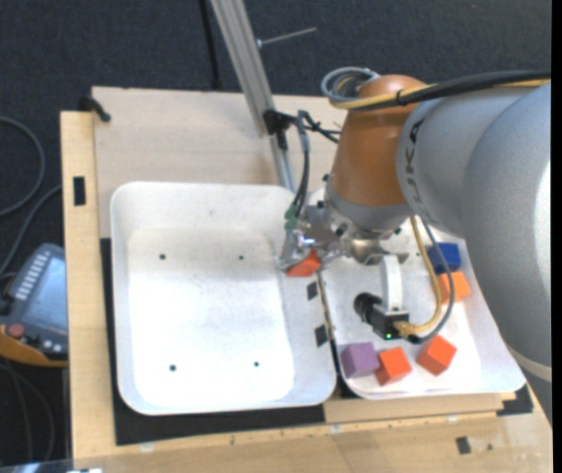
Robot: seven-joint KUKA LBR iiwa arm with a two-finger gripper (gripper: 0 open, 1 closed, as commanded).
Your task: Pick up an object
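My gripper [301, 255] hangs over the seam between the two bins, under the arm's orange band. A small orange block [305, 263] sits between its fingertips, and the fingers are shut on it. The block is lifted over the right edge of the left bin [202, 304]. In the right bin [429, 388] lie a purple block [359, 359], an orange block [393, 365] and a red-orange block [437, 354] near the front. A blue block [444, 256] and another orange block [456, 285] lie further back, partly behind the arm and its cable.
An aluminium post [246, 57] rises slanting from behind the bins, close to the gripper's left. A teach pendant [30, 304] and cables lie off the bench at the left. The arm's body covers much of the right bin.
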